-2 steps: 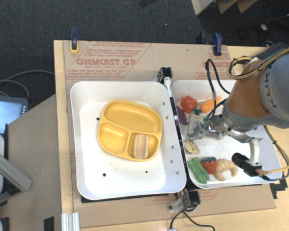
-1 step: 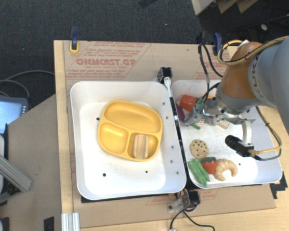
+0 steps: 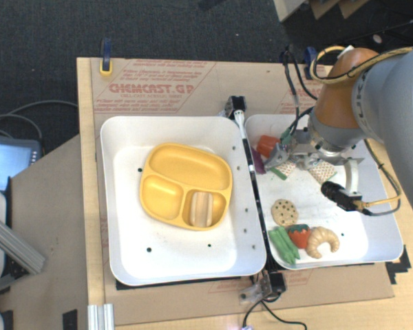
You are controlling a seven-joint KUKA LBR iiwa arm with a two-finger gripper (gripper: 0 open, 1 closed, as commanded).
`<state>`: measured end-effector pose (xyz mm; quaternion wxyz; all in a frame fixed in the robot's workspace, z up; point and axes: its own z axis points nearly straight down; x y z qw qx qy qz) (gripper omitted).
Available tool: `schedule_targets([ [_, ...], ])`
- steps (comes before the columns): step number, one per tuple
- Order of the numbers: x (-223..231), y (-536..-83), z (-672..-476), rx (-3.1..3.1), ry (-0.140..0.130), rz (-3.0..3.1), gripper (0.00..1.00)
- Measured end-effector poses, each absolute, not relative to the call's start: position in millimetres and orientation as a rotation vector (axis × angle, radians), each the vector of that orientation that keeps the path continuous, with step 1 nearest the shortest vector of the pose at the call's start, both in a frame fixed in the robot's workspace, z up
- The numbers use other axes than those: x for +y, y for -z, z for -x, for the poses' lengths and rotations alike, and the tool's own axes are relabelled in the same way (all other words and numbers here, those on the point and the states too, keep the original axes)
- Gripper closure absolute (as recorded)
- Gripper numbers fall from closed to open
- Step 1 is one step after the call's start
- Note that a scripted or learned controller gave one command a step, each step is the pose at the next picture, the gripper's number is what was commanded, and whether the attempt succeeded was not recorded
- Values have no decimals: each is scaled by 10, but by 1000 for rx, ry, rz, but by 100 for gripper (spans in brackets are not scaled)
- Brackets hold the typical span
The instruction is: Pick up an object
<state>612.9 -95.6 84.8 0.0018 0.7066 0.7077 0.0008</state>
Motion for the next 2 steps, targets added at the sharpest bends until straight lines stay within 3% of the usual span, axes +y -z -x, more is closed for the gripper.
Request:
schedule_targets([
  [1,-953,-950,-6119,2222,-1,-2218,100],
  [2,-365,-1902,-5601,2227,-7,-2215,100],
])
